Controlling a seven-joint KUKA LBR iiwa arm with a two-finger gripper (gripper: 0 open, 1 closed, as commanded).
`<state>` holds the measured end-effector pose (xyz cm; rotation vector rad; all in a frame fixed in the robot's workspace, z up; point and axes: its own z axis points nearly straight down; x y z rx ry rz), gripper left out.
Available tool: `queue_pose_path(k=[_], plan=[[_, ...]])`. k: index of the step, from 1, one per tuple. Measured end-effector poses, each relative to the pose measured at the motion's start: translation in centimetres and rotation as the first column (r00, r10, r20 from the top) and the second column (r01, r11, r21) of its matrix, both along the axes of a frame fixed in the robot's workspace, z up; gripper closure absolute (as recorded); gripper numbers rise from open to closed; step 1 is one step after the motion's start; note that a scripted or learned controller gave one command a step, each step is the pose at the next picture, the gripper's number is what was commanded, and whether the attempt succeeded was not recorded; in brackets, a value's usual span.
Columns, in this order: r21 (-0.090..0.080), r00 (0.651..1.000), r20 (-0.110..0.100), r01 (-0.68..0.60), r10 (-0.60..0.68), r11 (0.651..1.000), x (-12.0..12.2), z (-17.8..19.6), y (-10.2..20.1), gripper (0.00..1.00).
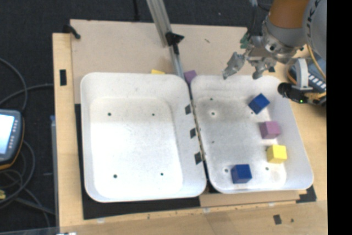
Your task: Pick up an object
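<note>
Blocks are what I have to choose from, and four of them sit in the right bin (220, 184): a blue block (258, 103) nearest the arm, a purple block (269, 129) just below it, a yellow block (276, 153) below that, and a second blue block (241, 173) near the front rim. My gripper (243, 67) hangs over the far edge of that bin with its two fingers spread apart and nothing between them.

My first worry is the rim. The gripper sits right above the bin's back wall, so if I drop straight down I expect a finger to strike the wall instead of reaching the floor.

My second worry is the tilted blue block. It lies corner-on to the bin, and if the fingers close across its corners I judge it will twist or squirt out.

Third, the purple and yellow blocks are near each other and close to the right wall, so a finger may not fit between block and wall, or may nudge the neighbour.

The left bin (93, 118) holds no blocks. A small yellow piece (158, 71) and a small purple piece (190, 75) lie behind the bins beside a slanted metal rail (154, 0), which the arm could clip.
</note>
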<state>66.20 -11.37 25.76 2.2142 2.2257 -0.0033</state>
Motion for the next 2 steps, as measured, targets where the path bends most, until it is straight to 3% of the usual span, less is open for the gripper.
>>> queue_pose_path(k=[1, 2], plan=[[-0.002, 1.0, -0.004, 0.013, -0.013, 1.0, -5.2, -4.2, -9.6, 0.0], [0.001, 1.0, 0.003, 0.006, -0.006, 1.0, -7.6, -0.5, -9.4, 0.0]])
